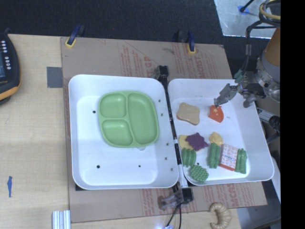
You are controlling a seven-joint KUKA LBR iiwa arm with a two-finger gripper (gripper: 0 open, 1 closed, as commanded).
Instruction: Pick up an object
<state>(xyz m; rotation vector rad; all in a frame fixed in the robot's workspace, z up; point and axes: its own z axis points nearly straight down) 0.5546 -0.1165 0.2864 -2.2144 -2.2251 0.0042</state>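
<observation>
pincer (pixel 222 99) just above orange toy (pixel 216 113), right bin (pixel 255 128); green plate (pixel 128 119) left

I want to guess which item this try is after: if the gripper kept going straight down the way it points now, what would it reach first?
Most likely the small orange-red piece in the right bin: the gripper hangs just above it, pointing down toward it. Depth is hard to judge from this slanted view, so it could land on bare bin floor beside it.

Wood bench (pixel 33 142), cardboard sheet (pixel 119 56), 2 white bins (pixel 78 128)
</observation>
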